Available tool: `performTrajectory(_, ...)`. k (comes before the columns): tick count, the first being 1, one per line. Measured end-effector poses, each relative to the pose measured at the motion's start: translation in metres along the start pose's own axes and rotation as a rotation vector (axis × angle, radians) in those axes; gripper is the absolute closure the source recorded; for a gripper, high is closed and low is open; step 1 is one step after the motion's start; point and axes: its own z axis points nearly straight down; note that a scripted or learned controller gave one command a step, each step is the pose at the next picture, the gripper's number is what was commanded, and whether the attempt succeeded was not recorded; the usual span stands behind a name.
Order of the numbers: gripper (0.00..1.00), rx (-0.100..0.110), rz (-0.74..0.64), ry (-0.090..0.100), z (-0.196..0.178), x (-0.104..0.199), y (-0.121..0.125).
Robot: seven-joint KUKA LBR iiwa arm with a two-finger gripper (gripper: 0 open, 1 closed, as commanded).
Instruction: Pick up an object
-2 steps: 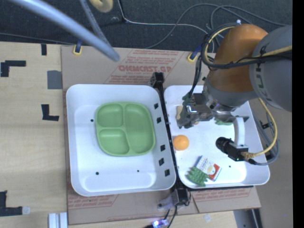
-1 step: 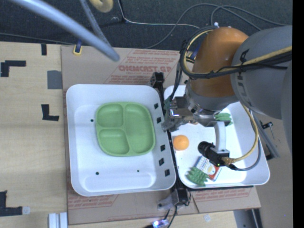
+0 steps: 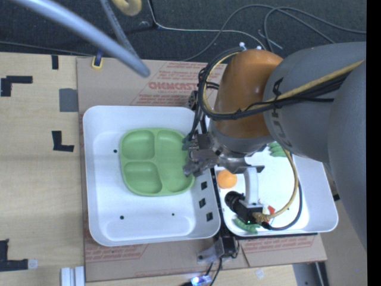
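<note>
The tabletop [image 3: 36, 159] is pale wood grain, marked here and there with short black tape pieces and one grey patch near its left side. A sheet of brown cardboard [image 3: 172, 79] with red print lies flat on it. On the cardboard sit two shallow white bins, touching side by side: the left bin [image 3: 95, 177] and the right bin [image 3: 324, 210], partly hidden under the arm.
</note>
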Motion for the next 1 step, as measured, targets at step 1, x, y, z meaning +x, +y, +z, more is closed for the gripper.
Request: performTrajectory(1,0.00,-0.001,0.002,0.000,-0.0006,-0.0017,0.0006)
